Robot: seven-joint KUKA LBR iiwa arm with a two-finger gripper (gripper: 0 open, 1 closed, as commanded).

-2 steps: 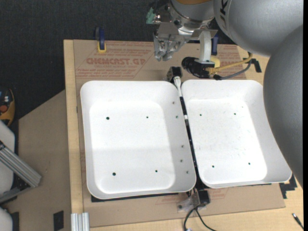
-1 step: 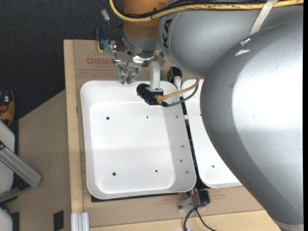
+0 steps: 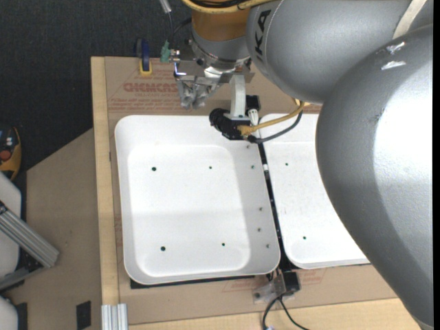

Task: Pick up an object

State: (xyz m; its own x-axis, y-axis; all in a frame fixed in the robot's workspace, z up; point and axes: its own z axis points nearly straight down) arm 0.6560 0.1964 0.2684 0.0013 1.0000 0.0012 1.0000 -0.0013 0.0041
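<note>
Overhead slanted view of the bench. The arm (image 3: pixel 357 115), a smooth grey casing of rounded, matt-sheen segments, enters from the right and takes up the upper right of the view. An orange band (image 3: pixel 216 5) rings it above the wrist.

The gripper (image 3: pixel 194 96), small and of bare metal, hangs over the board (image 3: pixel 110 184) just beyond the far rim of the left bin (image 3: pixel 185 205), not over the bin's floor. Whether it is apart or together cannot be told: it is small and blurred here. Whether it holds anything cannot be told either.

The left bin is a shallow white tray, near square with rounded corners and a low curved wall. Its floor is smooth and slightly glossy, marked by a few small dark dots (image 3: pixel 154 169) set in a regular pattern. The right bin (image 3: pixel 302 198) is of the same make and lies just beside it, a narrow dark seam between their rims. The arm covers much of the right bin, so what lies there cannot be told.

The board beneath both bins is flat brown card with red print (image 3: pixel 148 88) along its far side. A blue and yellow clamp (image 3: pixel 144 57) stands at its far edge. A ribbed aluminium rail (image 3: pixel 27 239) lies at an angle, lower left. A small black plug (image 3: pixel 289 280) with a cable sits on the board's near edge, below the seam.
</note>
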